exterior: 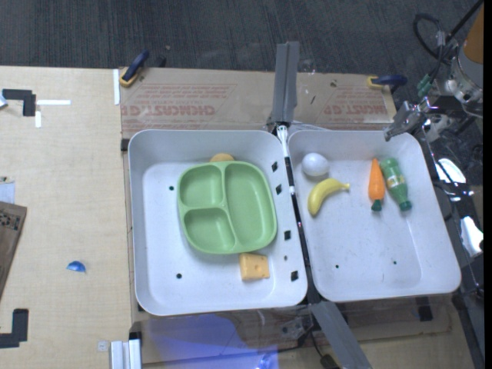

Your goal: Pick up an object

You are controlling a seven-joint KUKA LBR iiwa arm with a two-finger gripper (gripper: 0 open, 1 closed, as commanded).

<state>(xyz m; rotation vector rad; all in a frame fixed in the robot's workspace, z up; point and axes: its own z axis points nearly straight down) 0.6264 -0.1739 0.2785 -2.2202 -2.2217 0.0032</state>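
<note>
- Banana (326, 194): lying in the right bin (400, 275), toward its upper left, just below and touching or nearly touching the white egg (314, 164).
- Carrot (376, 181): right of the banana, well apart from it, upright along the view, pressed against the green bottle (395, 182) on its right.
- Left bin (154, 283): left of the banana, across the divider; it holds a green divided plate (227, 207) with three compartments.
- Yellow cheese block (254, 267): just below the plate's lower edge.
- Small orange-yellow item (221, 158): peeking out behind the plate's top edge; identity unclear.
- Gripper (407, 120): up and right of the banana, over the right bin's upper right corner; jaw state cannot be determined; nothing seen between the fingers.
</note>
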